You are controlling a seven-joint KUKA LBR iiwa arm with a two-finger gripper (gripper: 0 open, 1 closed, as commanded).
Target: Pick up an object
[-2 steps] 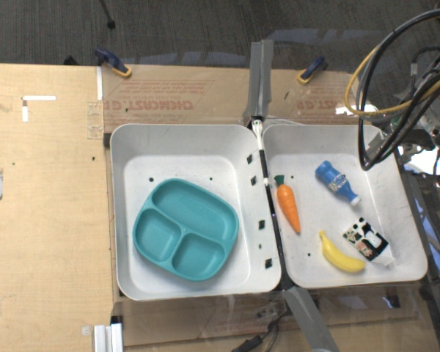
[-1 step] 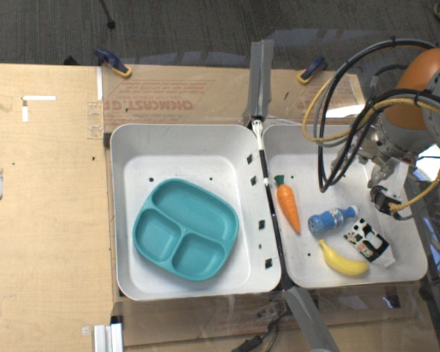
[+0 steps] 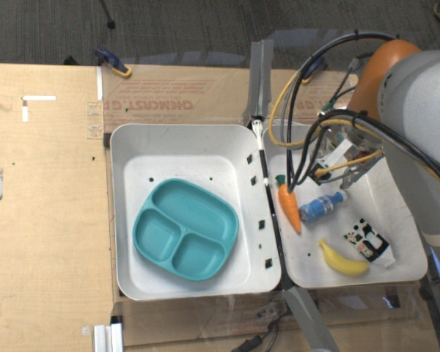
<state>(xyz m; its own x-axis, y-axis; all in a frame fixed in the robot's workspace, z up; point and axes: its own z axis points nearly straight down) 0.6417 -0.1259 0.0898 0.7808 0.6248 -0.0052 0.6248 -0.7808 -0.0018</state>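
In the right bin (image 3: 407,218) lie an orange carrot (image 3: 288,208), a small blue bottle (image 3: 321,207), a yellow banana (image 3: 343,260) and a black-and-white packet (image 3: 367,241). My gripper (image 3: 336,160) hangs over the far part of this bin, wrapped in black and yellow cables. It is just above and behind the bottle and the carrot. Nothing shows as held.
The left bin (image 3: 132,152) holds a teal divided plate (image 3: 185,229). A metal divider (image 3: 261,86) runs between the bins. The grey arm with its orange band (image 3: 385,64) fills the upper right. Brown cardboard (image 3: 37,196) covers the bench to the left.
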